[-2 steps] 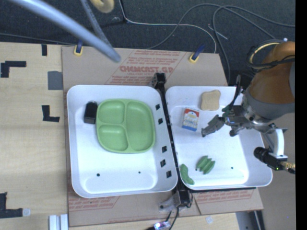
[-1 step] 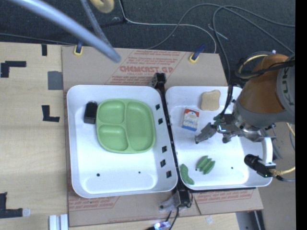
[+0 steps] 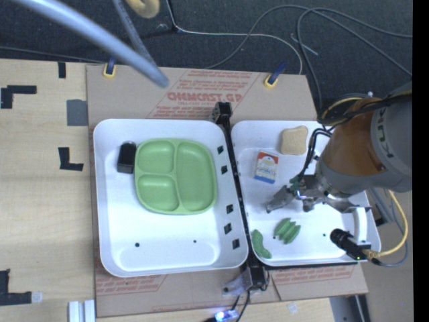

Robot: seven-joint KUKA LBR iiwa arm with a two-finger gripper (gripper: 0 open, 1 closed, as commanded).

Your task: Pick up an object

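Observation:
The right bin (image 3: 348, 252) holds a small white box with red and blue print (image 3: 266, 166), a tan spongy chunk (image 3: 293, 140), a green pea pod (image 3: 287, 230) and a second green piece (image 3: 260, 243) by the bin's front left corner. My gripper (image 3: 282, 194) hangs low over the middle of this bin, between the box and the pea pod. Its fingers are open, with nothing between them. One grey fingertip (image 3: 271, 207) points left, just above the pea pod.
The left bin (image 3: 114, 247) carries a green divided plate (image 3: 177, 176) with a small black block (image 3: 126, 157) at its left. A black divider (image 3: 232, 180) runs between the bins. The grey and orange arm (image 3: 365, 149) covers the right bin's right side.

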